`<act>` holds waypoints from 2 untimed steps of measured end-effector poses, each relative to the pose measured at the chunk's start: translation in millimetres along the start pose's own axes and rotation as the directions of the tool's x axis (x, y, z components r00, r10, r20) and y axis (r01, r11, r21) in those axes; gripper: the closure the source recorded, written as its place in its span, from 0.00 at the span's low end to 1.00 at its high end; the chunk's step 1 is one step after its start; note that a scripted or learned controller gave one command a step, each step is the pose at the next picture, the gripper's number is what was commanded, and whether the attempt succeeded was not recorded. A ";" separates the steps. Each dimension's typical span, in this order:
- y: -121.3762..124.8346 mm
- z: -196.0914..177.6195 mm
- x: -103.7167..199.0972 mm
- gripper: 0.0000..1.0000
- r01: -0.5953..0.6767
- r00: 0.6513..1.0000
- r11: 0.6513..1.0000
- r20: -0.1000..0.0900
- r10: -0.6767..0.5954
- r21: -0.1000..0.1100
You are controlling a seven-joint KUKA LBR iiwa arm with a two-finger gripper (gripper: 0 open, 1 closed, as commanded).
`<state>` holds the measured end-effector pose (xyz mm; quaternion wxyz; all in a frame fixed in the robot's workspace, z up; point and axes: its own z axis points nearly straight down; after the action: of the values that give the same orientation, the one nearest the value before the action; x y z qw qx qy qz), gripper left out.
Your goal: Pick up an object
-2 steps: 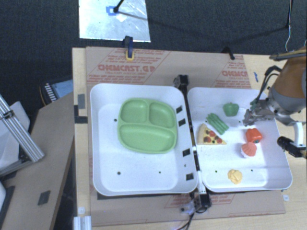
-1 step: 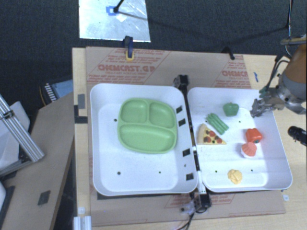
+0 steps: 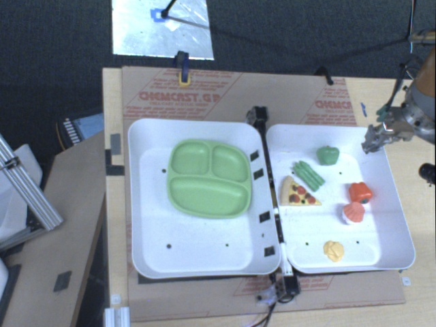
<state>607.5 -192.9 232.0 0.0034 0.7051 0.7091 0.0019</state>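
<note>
over on the left half of the frame, the left bin (image 3: 146, 251) sits on the tabletop (image 3: 82, 182), and inside it lies a green divided plate (image 3: 208, 178), flat, three compartments, up toward the bin's centre. sliding right, the seam between the two bins runs down the middle of the frame with black clips (image 3: 258, 175) along it. now the right bin (image 3: 395, 251), and here's where the pickable things are: a pizza slice toy (image 3: 298, 192) lies near the bin's left wall, mid-height in the frame, and just above it, touching or nearly touching, a bundle of green beans (image 3: 309, 176) lies on a slant. up and to the right of those, a green pepper (image 3: 328, 155) stands apart near the bin's upper edge. lower down, toward the bottom of the frame, a small yellow piece (image 3: 334, 251) sits alone. further right, a red-orange tomato-like piece (image 3: 360, 192) rests just above a pink-red piece (image 3: 353, 213), the two close together, possibly touching. and at the far right edge, upper half of the frame, the end effector (image 3: 375, 140) hangs over the right bin's upper right corner, with the arm's orange band (image 3: 425, 80) above it. nothing shows between its tips, well apart from every toy; whether it's released or clenched, i cannot tell from here.
</note>
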 end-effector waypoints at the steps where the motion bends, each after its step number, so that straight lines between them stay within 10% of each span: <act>1: 2.0 -54.6 -0.4 1.00 0.000 1.000 1.000 0.000 0.000 0.000; 2: 17.7 -55.1 51.6 1.00 0.003 1.000 1.000 -0.002 -0.003 0.004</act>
<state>624.4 -141.1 287.2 0.0013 0.7039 0.7103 0.0014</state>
